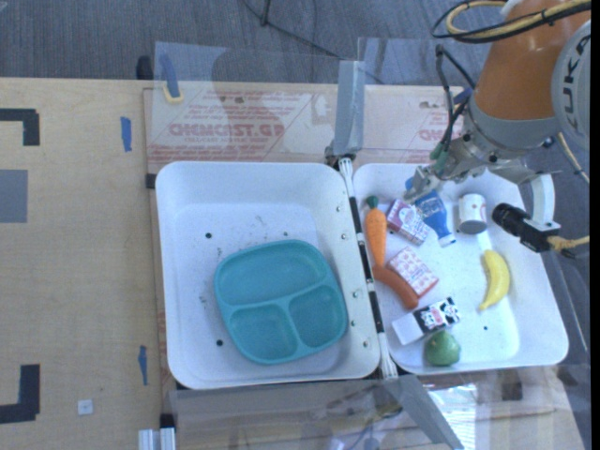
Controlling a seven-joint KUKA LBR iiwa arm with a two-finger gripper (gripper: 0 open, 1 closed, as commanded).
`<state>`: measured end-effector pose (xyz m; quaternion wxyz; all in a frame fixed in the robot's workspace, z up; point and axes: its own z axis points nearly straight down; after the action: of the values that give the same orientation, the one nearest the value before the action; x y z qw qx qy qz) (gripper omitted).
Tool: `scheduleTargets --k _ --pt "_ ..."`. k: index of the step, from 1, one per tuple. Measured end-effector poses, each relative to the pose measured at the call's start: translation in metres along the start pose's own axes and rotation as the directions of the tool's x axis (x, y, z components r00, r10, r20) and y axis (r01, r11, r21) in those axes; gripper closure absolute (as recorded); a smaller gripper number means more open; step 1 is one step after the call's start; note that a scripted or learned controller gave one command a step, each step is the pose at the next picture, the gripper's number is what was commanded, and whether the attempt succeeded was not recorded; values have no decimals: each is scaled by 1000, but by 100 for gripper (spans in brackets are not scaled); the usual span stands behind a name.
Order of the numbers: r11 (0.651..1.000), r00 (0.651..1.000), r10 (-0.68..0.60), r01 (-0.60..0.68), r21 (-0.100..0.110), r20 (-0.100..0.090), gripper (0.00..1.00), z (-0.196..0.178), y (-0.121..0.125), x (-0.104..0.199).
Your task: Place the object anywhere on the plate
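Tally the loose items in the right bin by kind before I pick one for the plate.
Play food: 3: carrot, banana, green apple
Small cartons or packets: 4: pink-and-white, blue, red-patterned, black-and-white
White cup: 1
Orange-red sausage-like piece: 1
Total: 9

arm (pixel 525 82): orange band, grey wrist | yellow + black cables | tool (pixel 433 178): grey metal

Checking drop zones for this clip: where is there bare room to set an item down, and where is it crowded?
Free: all three compartments of the teal plate, and left bin floor behind it. Crowded: right bin, with carrot, cartons, banana, green fruit.
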<state>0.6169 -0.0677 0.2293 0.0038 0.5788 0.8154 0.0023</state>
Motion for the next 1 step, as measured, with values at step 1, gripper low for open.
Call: scheduleTargets --k 1 --pt "905 905 -426 426 4 -6 100 3 -23 47"
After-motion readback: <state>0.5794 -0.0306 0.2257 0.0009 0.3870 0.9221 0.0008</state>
